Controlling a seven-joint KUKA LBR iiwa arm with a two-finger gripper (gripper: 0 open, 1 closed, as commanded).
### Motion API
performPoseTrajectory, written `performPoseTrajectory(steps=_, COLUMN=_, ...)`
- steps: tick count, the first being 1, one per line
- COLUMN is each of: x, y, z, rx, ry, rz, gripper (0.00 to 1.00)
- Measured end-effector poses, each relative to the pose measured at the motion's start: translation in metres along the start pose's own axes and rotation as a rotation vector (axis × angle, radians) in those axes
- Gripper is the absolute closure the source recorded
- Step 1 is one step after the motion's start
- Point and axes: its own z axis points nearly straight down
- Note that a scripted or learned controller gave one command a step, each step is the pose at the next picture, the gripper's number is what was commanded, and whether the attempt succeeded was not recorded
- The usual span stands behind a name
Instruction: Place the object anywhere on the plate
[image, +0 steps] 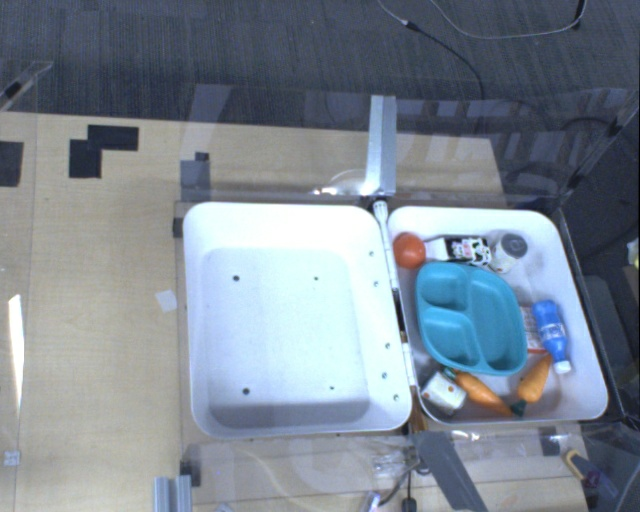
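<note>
Now the teal plate (470, 318) sits mid right bin (575, 290): orange ball (408, 250) at eleven o'clock, carrot (478, 390) at six; the tool's state I cannot tell.

We count two white bins, the left bin (285, 320) and the right bin (560, 250). We find one teal divided plate (470, 318), two carrots (478, 392) (535, 380), one orange ball (408, 250), one blue bottle (551, 332), and one small white cup (443, 391).
</note>
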Motion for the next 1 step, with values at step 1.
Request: performPoseTrajectory(steps=1, x=-0.0029, y=0.0002, z=-0.0132, rx=0.008, ry=-0.011, rz=0.000, gripper=1.00)
